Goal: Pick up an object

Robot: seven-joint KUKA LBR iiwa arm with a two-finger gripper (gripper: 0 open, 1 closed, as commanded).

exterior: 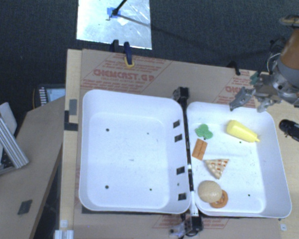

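The right bin (280,175) holds several toy foods: a yellow piece (242,131) at the back, a green piece (204,131), an orange strip (200,148), a triangular pizza-like slice (217,166), a beige bun (209,190) and an orange-brown disc (220,200) touching it at the front. My gripper (252,102) hangs over the back rim of the right bin, above and behind the yellow piece. Its fingers (238,101) are spread open with nothing between them.
The left bin (136,97) sits beside the right one, with black clips along their shared edge (181,139). A shiny metal plate (115,16) lies behind the bench, a clamp (127,55) sits at the board's back edge, and an aluminium rail (4,136) stands at far left.
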